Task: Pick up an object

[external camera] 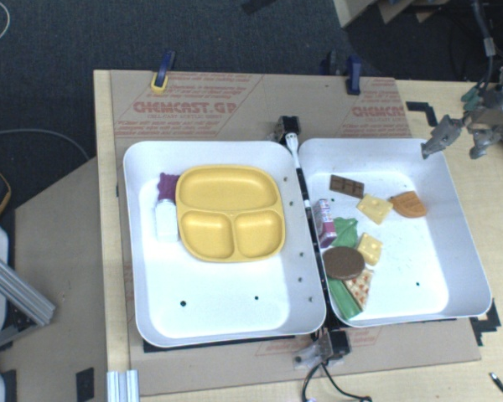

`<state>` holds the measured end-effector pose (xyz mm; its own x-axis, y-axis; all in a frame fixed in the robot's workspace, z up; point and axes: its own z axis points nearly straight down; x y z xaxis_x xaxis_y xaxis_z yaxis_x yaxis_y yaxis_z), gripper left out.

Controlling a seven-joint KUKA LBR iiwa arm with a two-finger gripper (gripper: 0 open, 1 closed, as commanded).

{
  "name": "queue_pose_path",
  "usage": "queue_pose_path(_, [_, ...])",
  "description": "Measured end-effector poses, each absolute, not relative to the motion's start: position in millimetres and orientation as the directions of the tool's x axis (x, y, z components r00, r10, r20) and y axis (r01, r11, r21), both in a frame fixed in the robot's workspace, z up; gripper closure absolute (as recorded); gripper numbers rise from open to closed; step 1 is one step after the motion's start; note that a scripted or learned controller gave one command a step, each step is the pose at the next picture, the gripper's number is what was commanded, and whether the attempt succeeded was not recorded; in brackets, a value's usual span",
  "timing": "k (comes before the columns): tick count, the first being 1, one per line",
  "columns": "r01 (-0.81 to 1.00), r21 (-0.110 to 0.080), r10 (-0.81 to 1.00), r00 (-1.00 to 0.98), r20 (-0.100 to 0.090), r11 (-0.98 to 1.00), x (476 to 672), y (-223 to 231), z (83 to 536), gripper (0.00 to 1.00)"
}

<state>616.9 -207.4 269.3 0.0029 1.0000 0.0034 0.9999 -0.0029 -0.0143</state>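
Nearest the camera, at the front lip of the right bin (461,304), a green piece (342,294) and a waffle-patterned cracker (360,287) lie touching, with a dark brown disc (344,263) resting just above them. No single object is named as the target, so any of these toy foods would serve.

The tool (458,137) hangs over the far right corner of the right bin, and its two fingers look spread wide with nothing between them. It is well apart from every item. Closest to it lies an orange-brown piece (409,204), alone on bare white floor. Just left of that sit a pale yellow wedge (373,208) and a brown chocolate bar (346,186), near one another but seemingly not touching. Further out, a second yellow piece (370,247) leans into the crowded group by the dividing wall, where a pink-purple packet (325,221) stands beside green leaves (344,232).

For a clean pick, the orange-brown piece seems the best choice: it stands clear of neighbours, so the fingers could straddle it without nudging anything. The tool should centre above it, align the fingers across its narrow side, descend straight to the floor, then close. The clustered items risk a double grab or a slip.

In the left bin (142,249), a yellow divided plate (230,212) sits beside a white bottle with a purple cap (165,208).
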Motion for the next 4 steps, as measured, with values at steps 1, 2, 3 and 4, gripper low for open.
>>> queue_pose_path(1, [1.000,-0.001,1.000,0.000,0.000,0.000,619.1,-207,277,0.00])
queue_pose_path(2, [1.000,-0.007,1.000,0.001,0.001,-0.001,615.1,-214,218,0.00])
queue_pose_path(3, [1.000,-0.005,1.000,0.000,0.002,0.000,617.3,-214,155,0.00])
queue_pose_path(4, [1.000,-0.006,1.000,0.000,0.003,0.000,607.8,-210,97,0.00])
